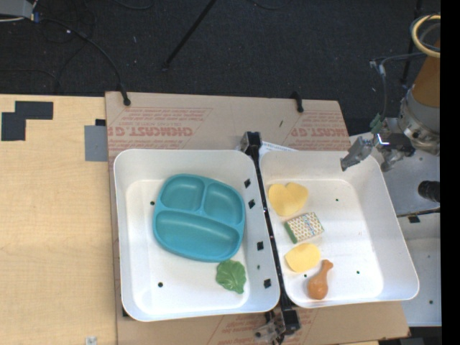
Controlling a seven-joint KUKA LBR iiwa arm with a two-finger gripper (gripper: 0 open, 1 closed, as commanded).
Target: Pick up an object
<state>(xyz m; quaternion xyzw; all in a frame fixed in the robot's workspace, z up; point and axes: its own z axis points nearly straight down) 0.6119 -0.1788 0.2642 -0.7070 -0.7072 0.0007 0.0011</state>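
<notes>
1. The left bin [136, 192] holds a teal divided plate [199, 217] lying flat near its middle, with two small compartments toward the far edge and one long compartment toward the near edge.
2. A green leafy toy vegetable [231, 275] lies near the left bin's near right corner, just beyond the plate's near rim and close to the divider between the bins.
3. The right bin [381, 243] carries four small things, all gathered along its left side.
4. A yellow heart-shaped piece [287, 198] lies closest to the far edge of that group, near the bin's left wall.
5. A small box with a green edge and a patterned top [305, 227] sits just nearer than the heart, tilted.
6. A flat yellow piece [302, 257] lies just nearer again, beside the box.
7. An orange-brown drumstick [319, 281] lies by the near edge, touching or almost touching the flat yellow piece.
8. The gripper [374, 149] hangs over the far right corner of the right bin, well apart from all four things; its grey fingers are spread, with nothing between them.
</notes>
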